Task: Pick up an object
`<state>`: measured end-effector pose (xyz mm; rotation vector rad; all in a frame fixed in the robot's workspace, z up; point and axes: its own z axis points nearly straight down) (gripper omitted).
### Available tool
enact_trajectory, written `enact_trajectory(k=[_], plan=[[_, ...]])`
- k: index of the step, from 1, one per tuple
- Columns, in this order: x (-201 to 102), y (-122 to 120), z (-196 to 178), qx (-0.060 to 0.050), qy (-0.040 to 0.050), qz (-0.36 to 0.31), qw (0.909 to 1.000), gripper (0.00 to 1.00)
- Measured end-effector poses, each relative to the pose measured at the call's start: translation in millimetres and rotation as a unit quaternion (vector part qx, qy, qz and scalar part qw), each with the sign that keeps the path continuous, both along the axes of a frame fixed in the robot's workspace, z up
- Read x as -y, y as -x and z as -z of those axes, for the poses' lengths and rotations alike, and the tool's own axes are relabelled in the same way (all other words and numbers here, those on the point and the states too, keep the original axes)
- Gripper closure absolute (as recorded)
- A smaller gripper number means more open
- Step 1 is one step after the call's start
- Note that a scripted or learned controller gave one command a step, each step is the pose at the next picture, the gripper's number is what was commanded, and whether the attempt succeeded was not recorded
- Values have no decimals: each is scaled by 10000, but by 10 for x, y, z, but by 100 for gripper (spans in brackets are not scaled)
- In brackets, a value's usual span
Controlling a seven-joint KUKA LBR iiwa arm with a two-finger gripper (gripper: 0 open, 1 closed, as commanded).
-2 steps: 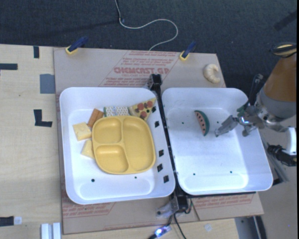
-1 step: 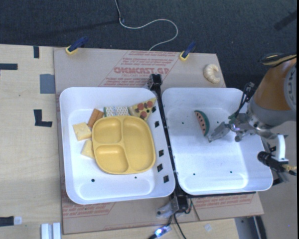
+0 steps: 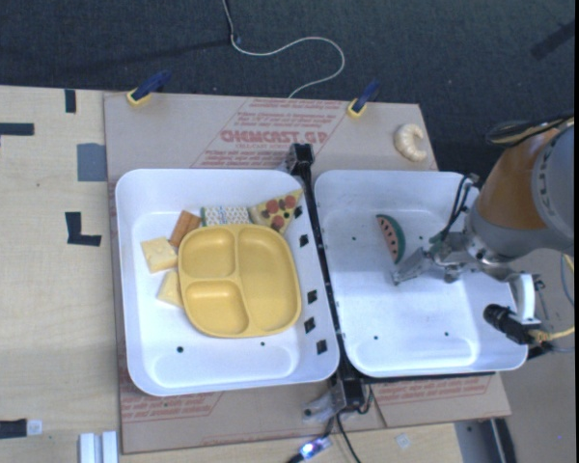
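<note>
Watermelon slice (image 3: 392,236) lies on the floor of the right bin (image 3: 415,350), just up and to the left of the gripper (image 3: 405,274) as the camera sees it, close but apart from it, its long axis running roughly up-down in the view with a slight tilt. Whether the gripper is parted or closed cannot be told here; nothing is seen held in it. Further left, past the divider, the left bin (image 3: 140,355) holds a yellow sectioned plate (image 3: 239,280) and small food pieces (image 3: 160,255); nothing stands between gripper and slice.
</note>
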<state>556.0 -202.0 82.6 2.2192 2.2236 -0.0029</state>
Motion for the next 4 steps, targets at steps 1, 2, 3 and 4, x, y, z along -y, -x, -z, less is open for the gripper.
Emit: enact_trajectory(k=[1, 2, 3, 4], plan=[[4, -10, -128, 14, 7, 1, 10000, 100], [-13, 7, -756, 24, -1, 2, 10000, 100], [74, -10, -1229, 22, 1, 4, 10000, 100], [68, -15, -1425, 8, -7, 2, 10000, 100]])
